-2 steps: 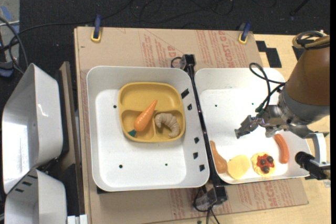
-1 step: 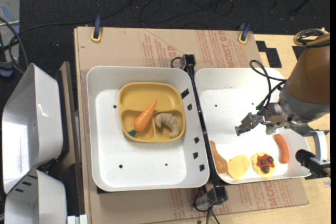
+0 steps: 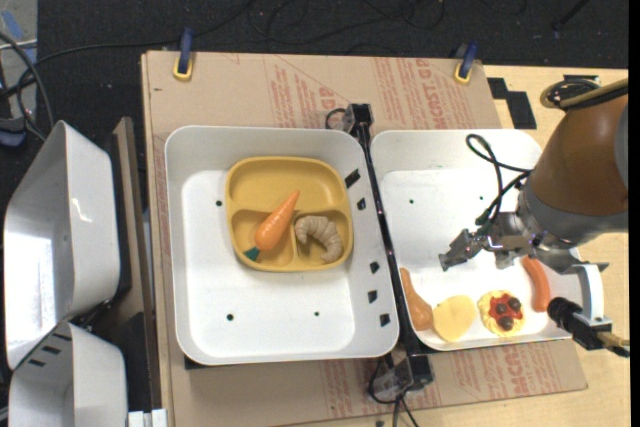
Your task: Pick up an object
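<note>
Arm hangs over the right bin, pickings along its near edge

From above, the gripper [image 3: 462, 251] hovers mid-bin over the right bin [image 3: 430, 185], its fingers apparently spread and holding nothing. A sausage-like piece [image 3: 416, 301], a pale round slice [image 3: 455, 317], a small pizza [image 3: 502, 311] and an orange stick [image 3: 538, 283] line the near edge. The left bin [image 3: 200, 215] carries a yellow divided plate [image 3: 240, 190] with a carrot [image 3: 277, 221] and a shrimp [image 3: 322, 235]. A clean grasp likely means centring over one item before descending.
</note>
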